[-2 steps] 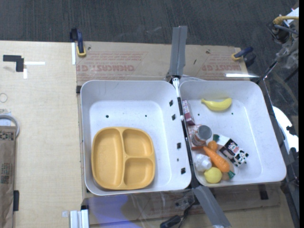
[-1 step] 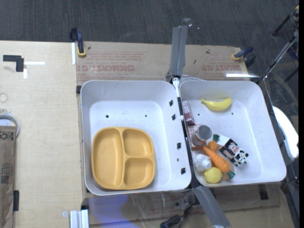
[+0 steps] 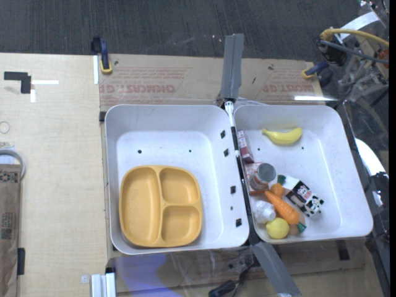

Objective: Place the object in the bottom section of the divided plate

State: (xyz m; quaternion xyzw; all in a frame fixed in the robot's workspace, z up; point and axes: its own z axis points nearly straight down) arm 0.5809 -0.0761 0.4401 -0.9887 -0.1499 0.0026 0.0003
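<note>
A yellow divided plate (image 3: 161,205) lies in the left bin (image 3: 167,119), toward its front left. It has one long section on its left and two smaller sections on its right, all bare. In the right bin (image 3: 328,135) lie a banana (image 3: 282,135) at the back, a small can (image 3: 265,174), an orange carrot (image 3: 283,206), a lemon (image 3: 278,228), a white garlic bulb (image 3: 263,212), a black-and-white cow toy (image 3: 304,198) and a reddish packet (image 3: 243,146).
A grey divider post (image 3: 232,67) rises between the two bins at the back. Cables and hardware (image 3: 352,48) crowd the upper right corner. A cardboard sheet (image 3: 161,79) lies behind the bins, and the wooden bench (image 3: 49,166) spreads to the left.
</note>
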